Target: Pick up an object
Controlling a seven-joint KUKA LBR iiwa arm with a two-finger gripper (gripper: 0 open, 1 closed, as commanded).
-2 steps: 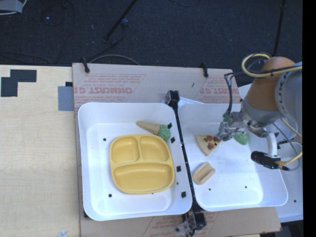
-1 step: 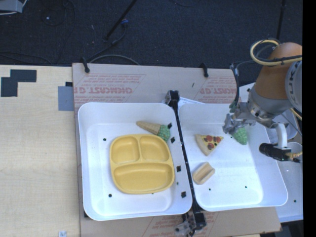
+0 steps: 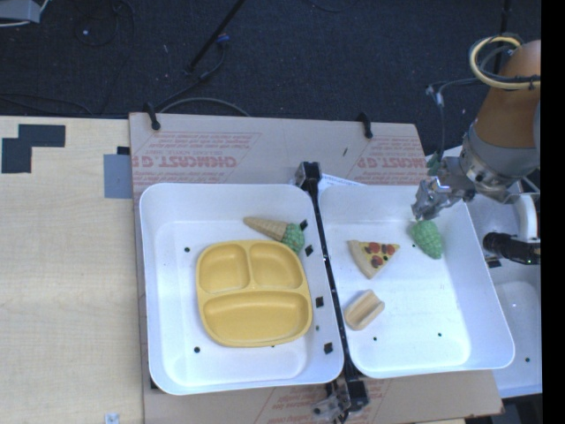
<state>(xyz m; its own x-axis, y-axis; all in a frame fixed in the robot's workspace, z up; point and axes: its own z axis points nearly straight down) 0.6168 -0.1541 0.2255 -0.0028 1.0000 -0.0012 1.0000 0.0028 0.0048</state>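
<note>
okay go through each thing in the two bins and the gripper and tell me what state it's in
Yellow three-compartment plastic plate: flat in the left bin, nothing in it.
Green-topped toy ice cream cone: on its side by the plate.
Toy pizza slice: flat, right bin.
Tan toy bread piece: lying flat.
Green knobbly toy: resting below the gripper.

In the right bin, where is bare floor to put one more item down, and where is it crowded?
In the right bin, the floor is bare along the near edge, right of the bread piece and below the green object. It is crowded in the upper part, around the pizza slice, where the gripper is.
</note>
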